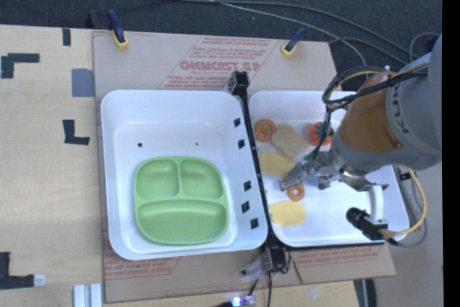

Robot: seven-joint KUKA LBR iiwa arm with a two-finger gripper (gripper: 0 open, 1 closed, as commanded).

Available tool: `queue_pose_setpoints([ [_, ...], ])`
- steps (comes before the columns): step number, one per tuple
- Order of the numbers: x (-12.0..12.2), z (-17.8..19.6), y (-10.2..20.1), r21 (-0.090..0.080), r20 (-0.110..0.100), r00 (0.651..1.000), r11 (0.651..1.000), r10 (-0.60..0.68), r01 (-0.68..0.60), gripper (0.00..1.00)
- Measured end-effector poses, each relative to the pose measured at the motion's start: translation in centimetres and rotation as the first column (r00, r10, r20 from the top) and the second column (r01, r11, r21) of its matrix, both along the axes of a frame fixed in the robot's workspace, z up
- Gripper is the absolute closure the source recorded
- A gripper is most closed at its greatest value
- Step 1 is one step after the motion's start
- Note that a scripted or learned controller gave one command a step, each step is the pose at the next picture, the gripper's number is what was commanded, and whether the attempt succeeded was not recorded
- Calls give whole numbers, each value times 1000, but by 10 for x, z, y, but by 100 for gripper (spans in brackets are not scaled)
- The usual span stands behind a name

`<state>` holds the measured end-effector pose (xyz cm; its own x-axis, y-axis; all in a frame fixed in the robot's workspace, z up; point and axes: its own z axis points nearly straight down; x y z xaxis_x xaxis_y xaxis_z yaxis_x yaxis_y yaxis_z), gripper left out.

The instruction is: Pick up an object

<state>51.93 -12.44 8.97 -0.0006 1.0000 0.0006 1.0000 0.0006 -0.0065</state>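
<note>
**Arm Low Over the Right Bin's Food Pieces**

While the arm (388, 118) reaches in from the right, its gripper (302, 174) hangs low inside the right bin (338, 230), near that bin's left wall and about midway between its far and near edges. Whether anything sits between the fingertips cannot be told from this slanted view, nor how wide they stand.

Just beside the gripper's tip lies a small orange ring (295, 191), close enough that touching or apart cannot be told. A yellow slice (276, 163) lies against the left side of the gripper, near the divider between the bins. Farther toward the far edge rest a tan piece (289, 139) and, beside it near the far-left corner, a second orange ring (265, 130). A red-orange item (319, 133) shows partly at the wrist's edge, toward the far side. Near the bin's front edge, left of centre, sits a yellow oval piece (287, 213).

A green tray (181, 199) with three compartments lies flat in the left bin (118, 115), toward its near edge. Both bins rest on a cardboard sheet (215, 61) clamped at its far edge by two clips (117, 31).
</note>
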Motion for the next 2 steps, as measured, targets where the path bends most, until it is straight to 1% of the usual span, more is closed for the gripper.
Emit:
queue_pose_setpoints([
  [1,1,13,1,1,4,1000,1000,2,-2,100],
  [2,-1,60,10,0,9,1000,1000,2,-2,100],
])
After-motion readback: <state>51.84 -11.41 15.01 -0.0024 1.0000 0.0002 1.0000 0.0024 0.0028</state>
